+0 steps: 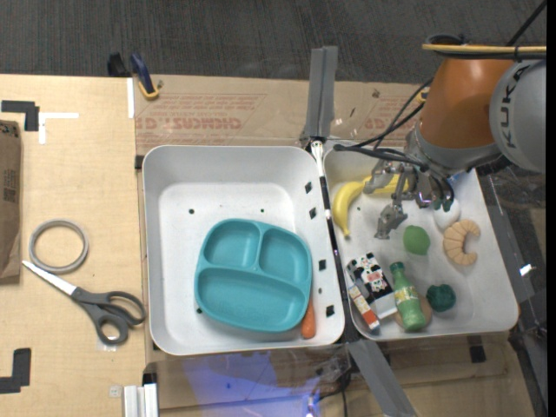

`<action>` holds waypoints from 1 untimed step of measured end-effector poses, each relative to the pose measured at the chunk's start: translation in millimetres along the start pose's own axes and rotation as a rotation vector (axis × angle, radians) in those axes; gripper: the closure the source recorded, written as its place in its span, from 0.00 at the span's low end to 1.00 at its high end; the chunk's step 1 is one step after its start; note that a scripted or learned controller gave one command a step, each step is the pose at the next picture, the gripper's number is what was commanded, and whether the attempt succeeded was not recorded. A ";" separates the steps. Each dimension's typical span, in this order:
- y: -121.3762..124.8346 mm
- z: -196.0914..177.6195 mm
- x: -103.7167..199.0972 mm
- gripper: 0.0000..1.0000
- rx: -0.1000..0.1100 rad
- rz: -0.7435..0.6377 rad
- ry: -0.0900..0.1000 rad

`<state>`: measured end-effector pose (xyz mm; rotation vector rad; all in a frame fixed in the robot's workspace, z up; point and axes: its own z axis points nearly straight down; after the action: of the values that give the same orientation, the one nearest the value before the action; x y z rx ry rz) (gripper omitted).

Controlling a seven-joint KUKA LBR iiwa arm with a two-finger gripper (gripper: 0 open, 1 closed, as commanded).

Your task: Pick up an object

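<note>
Currently I am seeing the tool [393,218] hovering in the right bin [497,259] | beside the banana [346,201] | grip: unclear.

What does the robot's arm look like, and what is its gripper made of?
The rounded grey arm has a big shiny orange band just above the wrist. Thin black cables loop beside it. Its small gripper is silvery metal, with bits of dark hardware around it.
</note>
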<state>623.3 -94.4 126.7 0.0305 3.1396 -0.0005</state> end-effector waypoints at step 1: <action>-125.0 33.7 -14.3 0.00 0.001 -0.206 -0.004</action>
<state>635.2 -219.7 93.0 -0.2923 3.1223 -0.0021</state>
